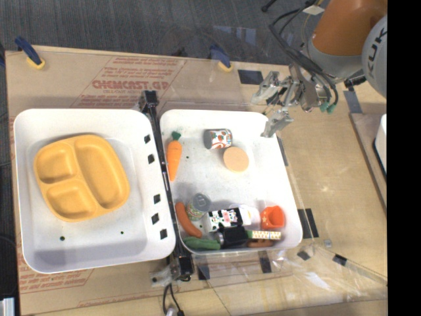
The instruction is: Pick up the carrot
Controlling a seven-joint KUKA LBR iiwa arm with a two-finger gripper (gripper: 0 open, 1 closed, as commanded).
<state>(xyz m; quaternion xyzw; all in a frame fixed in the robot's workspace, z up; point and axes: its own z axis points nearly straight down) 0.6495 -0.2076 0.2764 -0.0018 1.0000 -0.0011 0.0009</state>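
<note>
The carrot (173, 159) is orange with a green top. It lies along the left wall of the right bin (279, 176), its green end pointing to the far side. My gripper (271, 107) hovers over the bin's far right corner, well to the right of the carrot. Its fingers are spread open and nothing is between them.
A small can (218, 138) and a round peach disc (236, 158) lie between gripper and carrot. Several toys crowd the bin's near edge, among them a sausage (187, 221) and an orange cup (272, 217). A yellow divided plate (80, 175) sits in the left bin (26, 229).
</note>
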